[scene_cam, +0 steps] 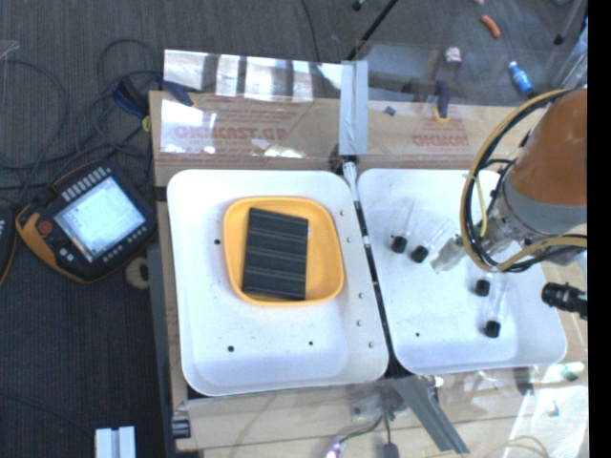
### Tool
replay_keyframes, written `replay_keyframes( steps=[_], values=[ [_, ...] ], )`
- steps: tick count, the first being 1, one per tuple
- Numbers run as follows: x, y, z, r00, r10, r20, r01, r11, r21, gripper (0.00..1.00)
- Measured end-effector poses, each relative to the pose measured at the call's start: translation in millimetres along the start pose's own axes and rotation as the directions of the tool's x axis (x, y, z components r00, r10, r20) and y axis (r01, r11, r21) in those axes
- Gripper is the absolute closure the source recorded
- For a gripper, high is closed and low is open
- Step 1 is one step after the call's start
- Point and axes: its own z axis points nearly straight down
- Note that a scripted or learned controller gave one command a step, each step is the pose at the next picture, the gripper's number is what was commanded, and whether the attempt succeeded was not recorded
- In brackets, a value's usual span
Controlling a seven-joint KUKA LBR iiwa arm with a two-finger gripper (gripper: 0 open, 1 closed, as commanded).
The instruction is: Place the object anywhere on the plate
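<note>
while the jaws (449, 254) hang over the right bin (535, 346), their opening cannot be told; the dark ridged object (275, 253) already lies leftward on the yellow plate (325, 256) in the left bin (200, 284), long axis running near-to-far.

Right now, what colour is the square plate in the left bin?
Yellow: the rounded square plate, seen in the camera view.
</note>
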Motion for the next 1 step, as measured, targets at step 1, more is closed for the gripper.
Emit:
replay_keyframes(
  steps=[1],
  values=[
    [0.0,0.0,0.0,1.0,0.0,0.0,0.0,1.0,0.0,0.0]
  ],
)
